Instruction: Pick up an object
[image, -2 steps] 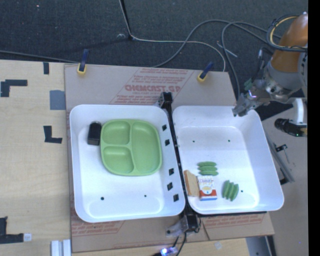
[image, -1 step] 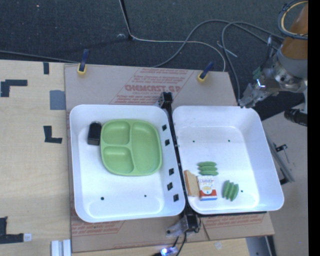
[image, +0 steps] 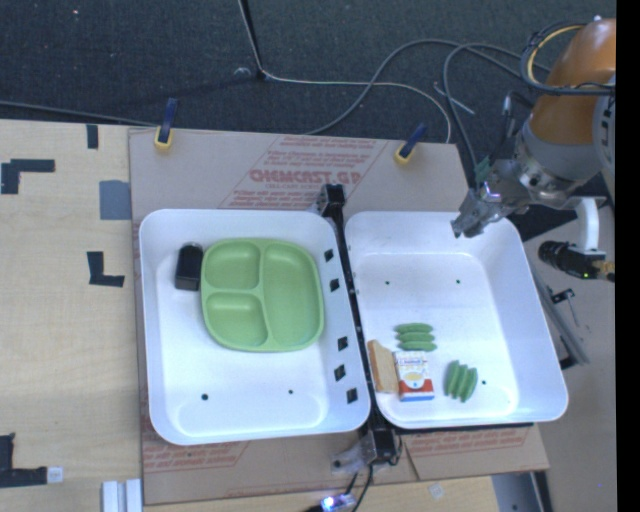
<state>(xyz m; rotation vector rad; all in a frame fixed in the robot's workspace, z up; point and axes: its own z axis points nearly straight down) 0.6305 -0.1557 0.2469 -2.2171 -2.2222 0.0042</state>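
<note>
Gripper (image: 468, 226) over far right corner of right bin (image: 520, 262), nothing between fingers; open/shut state impossible to tell. Candidates bunched at near edge: green pods (image: 414, 336), more pods (image: 461, 381), small carton (image: 415, 378), tan stick (image: 380, 365). Risk: carton & stick touching, so likely a bumped or double grab; flat pods prob slip.

Wooden bench (image: 60, 330) bears cardboard sheet (image: 300, 175); two white bins (image: 165, 400) on it.

arm (image: 570, 90): cut off at right edge | gripper (image: 468, 226): blurred
</note>
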